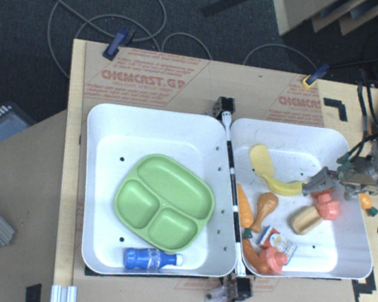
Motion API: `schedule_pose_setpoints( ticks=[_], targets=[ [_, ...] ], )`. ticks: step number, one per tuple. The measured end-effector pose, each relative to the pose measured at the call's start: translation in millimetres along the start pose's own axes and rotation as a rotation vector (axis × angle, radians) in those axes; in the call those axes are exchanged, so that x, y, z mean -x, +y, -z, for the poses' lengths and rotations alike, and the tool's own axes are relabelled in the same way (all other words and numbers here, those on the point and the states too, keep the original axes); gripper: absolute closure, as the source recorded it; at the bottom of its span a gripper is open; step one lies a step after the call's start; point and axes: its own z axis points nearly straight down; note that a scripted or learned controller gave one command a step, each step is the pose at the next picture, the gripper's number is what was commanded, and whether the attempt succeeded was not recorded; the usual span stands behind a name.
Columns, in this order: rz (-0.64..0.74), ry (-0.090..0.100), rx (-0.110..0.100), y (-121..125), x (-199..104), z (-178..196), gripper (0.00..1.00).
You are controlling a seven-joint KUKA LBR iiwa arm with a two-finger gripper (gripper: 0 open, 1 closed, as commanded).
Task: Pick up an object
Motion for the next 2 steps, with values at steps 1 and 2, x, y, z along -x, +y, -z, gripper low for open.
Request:
schedule_pose_setpoints(
  ticks=[1,2],
  targets=[
    [0.000,-0.001,0.002,14.5,-42.1,-151.8,0.00],
    [-0.001,-0.001,0.002,14.6,-42.7,-142.2,1.00]
  ],
)
